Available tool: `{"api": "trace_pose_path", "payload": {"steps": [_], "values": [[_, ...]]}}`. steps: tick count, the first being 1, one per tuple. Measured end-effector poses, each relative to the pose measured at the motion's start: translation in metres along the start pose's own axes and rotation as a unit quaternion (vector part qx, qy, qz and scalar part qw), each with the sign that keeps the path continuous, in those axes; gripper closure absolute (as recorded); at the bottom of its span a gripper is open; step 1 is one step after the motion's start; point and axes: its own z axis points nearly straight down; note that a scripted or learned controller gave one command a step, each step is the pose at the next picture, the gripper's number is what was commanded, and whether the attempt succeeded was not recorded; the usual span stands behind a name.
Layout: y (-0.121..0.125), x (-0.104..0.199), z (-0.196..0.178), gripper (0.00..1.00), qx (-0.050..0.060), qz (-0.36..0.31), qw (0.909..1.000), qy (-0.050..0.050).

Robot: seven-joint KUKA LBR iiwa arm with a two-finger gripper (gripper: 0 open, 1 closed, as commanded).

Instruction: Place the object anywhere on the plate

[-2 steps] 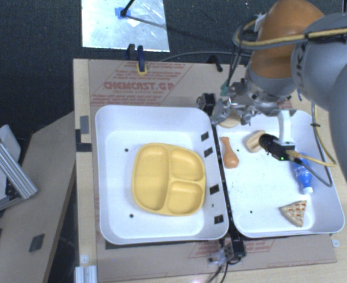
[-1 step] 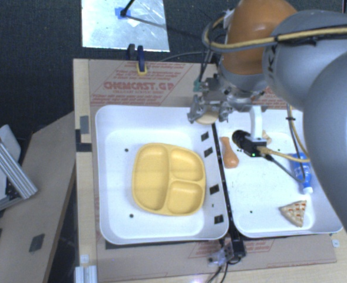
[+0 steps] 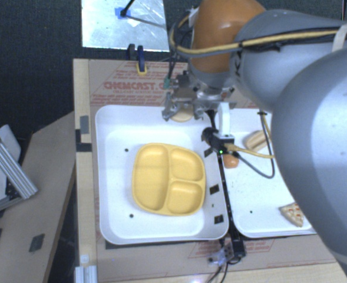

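Your arm (image 3: 303, 93) reaches over both bins; claw (image 3: 182, 108) state you cannot tell. One yellow plate (image 3: 168, 178), three food pieces.

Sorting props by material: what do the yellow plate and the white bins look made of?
Yellow plate: likely molded plastic, matte, with soft rounded compartment ridges and uniform color. Left bin and right bin: probably smooth white plastic, faintly glossy with rounded rims.

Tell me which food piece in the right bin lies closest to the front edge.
The tan wedge-shaped piece, lying near the front of the right white bin. The pale bread-like piece and small orange piece sit farther back, near the divider.
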Motion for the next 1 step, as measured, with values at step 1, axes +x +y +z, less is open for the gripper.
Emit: {"api": "trace_pose_path", "payload": {"steps": [1], "values": [[-0.0001,-0.0038,-0.0003,0.00,0.000,0.002,1.0000,-0.001]]}}
